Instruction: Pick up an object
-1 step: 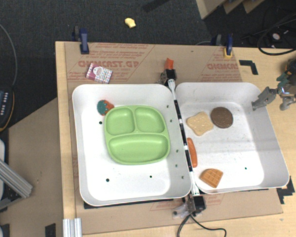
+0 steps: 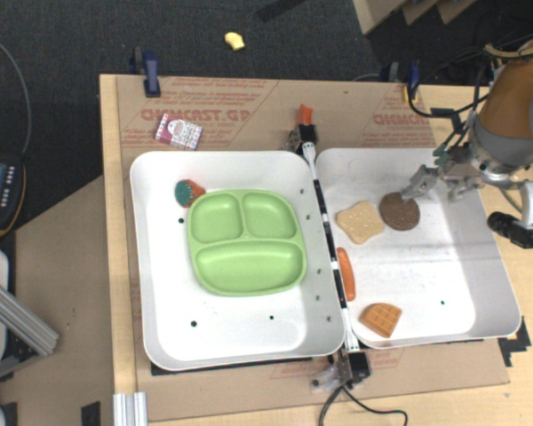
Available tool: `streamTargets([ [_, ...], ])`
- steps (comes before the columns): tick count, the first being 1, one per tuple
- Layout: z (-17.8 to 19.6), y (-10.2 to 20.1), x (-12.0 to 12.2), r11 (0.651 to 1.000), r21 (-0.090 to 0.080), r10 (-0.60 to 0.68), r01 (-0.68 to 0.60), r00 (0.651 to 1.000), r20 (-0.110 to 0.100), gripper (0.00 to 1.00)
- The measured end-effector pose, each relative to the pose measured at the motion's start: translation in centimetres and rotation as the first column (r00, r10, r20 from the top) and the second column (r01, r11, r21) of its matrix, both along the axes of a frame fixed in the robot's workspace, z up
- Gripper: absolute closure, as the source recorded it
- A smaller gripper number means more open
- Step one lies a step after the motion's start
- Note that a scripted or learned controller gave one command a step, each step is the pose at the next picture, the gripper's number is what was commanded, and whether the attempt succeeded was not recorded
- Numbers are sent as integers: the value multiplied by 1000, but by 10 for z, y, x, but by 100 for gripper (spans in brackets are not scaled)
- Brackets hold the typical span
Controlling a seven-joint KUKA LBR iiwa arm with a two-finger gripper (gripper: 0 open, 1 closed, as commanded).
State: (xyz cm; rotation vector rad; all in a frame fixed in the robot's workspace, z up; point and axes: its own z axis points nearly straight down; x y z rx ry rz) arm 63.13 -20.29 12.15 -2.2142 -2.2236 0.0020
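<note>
The right bin (image 2: 462,273) holds a round brown cookie (image 2: 399,212), a tan toast slice (image 2: 360,222), an orange carrot-like stick (image 2: 346,273) along its left wall, and a small waffle (image 2: 380,319) near the front. My gripper (image 2: 435,189) hangs over the bin's back right part, just right of the cookie. Its fingers are spread open with nothing between them, and the left fingertip (image 2: 416,187) is close to the cookie's upper edge.
The left bin (image 2: 160,309) contains a green divided plate (image 2: 246,240) and a small red-and-green item (image 2: 189,192) at its back left. A pink card (image 2: 178,131) lies on the bench behind it. A black clamp (image 2: 304,136) sits between the bins.
</note>
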Motion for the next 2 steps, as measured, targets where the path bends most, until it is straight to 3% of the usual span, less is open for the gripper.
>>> streamTargets([
  [1,-40,41,-25,1000,1,-2,2,1000,-2,0],
  [2,-36,-19,-11,1000,10,-4,4,1000,0,0],
])
